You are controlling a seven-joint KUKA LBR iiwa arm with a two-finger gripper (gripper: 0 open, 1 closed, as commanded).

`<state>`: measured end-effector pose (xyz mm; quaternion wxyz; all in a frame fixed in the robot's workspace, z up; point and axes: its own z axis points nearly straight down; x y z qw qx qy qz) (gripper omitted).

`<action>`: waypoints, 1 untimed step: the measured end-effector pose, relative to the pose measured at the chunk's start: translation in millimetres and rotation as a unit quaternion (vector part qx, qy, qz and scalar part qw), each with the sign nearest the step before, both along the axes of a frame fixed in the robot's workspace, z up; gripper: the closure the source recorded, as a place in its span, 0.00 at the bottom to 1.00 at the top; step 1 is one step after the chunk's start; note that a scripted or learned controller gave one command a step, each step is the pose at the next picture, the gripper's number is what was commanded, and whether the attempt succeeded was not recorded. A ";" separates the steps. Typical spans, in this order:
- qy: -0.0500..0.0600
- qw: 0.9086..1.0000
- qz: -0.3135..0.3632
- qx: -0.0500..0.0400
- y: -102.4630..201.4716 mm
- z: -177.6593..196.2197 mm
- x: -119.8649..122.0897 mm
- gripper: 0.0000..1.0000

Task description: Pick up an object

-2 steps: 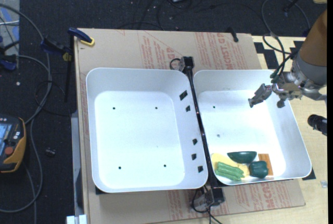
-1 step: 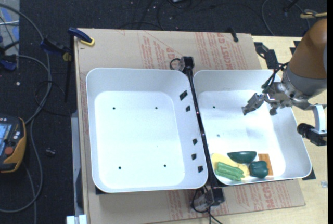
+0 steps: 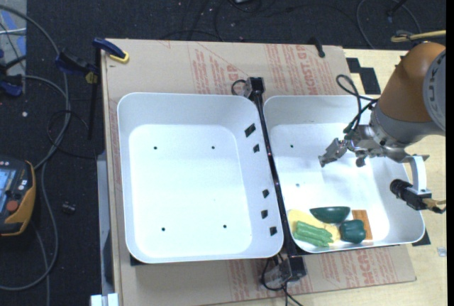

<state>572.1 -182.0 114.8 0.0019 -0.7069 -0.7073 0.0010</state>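
Grey arm from right; gripper low

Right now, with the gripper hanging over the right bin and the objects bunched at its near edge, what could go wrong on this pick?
1. The green objects, dark bowl-like piece and teal block lie touching, so the fingers may catch two or none.
2. They sit against the right bin's near wall, which could block a finger.
3. The gripper hangs well up-bin of the pile, so a straight descent probably meets bare floor.
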 end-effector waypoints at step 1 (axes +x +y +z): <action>-0.002 1.000 0.000 -0.001 -0.5 12.4 1.2 1.00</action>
